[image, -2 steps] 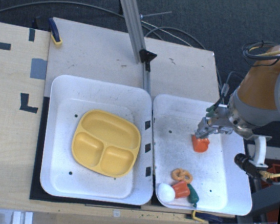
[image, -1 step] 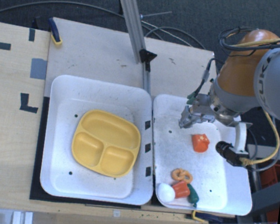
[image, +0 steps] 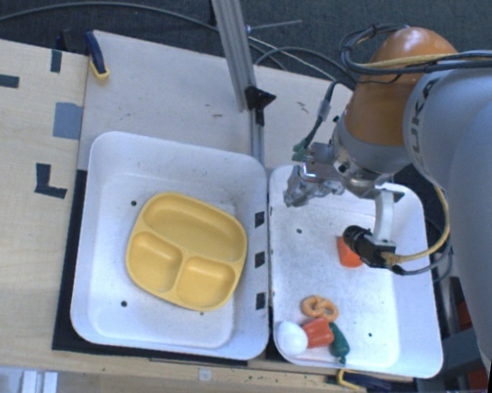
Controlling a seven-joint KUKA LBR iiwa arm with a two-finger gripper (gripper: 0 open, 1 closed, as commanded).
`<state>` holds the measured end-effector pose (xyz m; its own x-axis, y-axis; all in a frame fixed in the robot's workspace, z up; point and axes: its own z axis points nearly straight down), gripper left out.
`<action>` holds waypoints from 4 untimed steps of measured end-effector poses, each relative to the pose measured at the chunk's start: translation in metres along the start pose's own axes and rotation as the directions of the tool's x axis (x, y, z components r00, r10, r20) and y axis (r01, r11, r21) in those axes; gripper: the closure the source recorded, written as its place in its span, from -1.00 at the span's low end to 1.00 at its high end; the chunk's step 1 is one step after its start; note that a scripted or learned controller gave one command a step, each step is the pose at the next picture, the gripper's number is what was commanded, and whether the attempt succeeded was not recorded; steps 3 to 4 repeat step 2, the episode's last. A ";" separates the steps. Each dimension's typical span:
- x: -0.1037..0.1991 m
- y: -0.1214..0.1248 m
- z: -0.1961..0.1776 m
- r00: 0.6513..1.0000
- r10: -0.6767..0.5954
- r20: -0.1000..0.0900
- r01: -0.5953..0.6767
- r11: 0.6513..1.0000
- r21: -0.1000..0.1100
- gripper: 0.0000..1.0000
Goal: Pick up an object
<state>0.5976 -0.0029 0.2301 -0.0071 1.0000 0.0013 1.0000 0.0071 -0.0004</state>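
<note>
I am hovering my gripper [image: 299, 192] over the far left corner of the right bin [image: 388, 347]. Whether it is open or closed, I cannot tell. Candidate objects are lying apart from it: an orange piece [image: 348, 253] beside the black fitting, and near the front rim a pretzel [image: 318, 306], a white egg [image: 291, 337] and a red-green vegetable [image: 325, 335]. The yellow tray [image: 186, 251] is sitting in the left bin [image: 102, 216]. I am judging the pick not yet made; descent, closing and lifting are remaining.

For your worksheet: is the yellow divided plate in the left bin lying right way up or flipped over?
Right way up. The yellow divided plate lies flat in the left bin, and its three hollow compartments face the camera.
</note>
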 end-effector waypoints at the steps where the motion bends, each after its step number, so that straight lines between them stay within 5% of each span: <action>1: 0.051 0.021 -0.007 1.000 0.000 -0.001 0.000 1.000 -0.001 1.00; 2: 0.101 0.044 -0.003 1.000 0.001 0.000 -0.001 1.000 0.000 1.00; 4: 0.101 0.044 -0.003 1.000 0.001 0.000 -0.001 1.000 0.000 1.00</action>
